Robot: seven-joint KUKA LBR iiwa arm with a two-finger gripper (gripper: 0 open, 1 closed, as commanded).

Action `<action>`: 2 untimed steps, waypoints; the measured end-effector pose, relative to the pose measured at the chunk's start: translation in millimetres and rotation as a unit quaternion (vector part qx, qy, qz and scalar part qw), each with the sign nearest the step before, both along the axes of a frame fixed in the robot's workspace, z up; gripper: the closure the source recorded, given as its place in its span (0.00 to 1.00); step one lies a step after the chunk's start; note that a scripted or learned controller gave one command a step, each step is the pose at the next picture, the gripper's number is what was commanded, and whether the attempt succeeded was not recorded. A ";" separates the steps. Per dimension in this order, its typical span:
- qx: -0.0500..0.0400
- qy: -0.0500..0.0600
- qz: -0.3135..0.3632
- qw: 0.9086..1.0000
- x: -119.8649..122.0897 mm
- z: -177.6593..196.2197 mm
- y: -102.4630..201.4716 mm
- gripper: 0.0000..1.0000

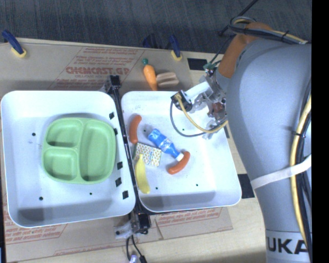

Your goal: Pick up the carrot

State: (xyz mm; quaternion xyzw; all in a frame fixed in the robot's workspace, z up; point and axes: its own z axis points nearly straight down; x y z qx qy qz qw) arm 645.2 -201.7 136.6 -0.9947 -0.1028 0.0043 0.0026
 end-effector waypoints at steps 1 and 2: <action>0.002 0.001 0.004 1.000 1.4 11.7 2.1 1.00; -0.001 -0.003 0.001 1.000 -18.6 162.7 76.2 1.00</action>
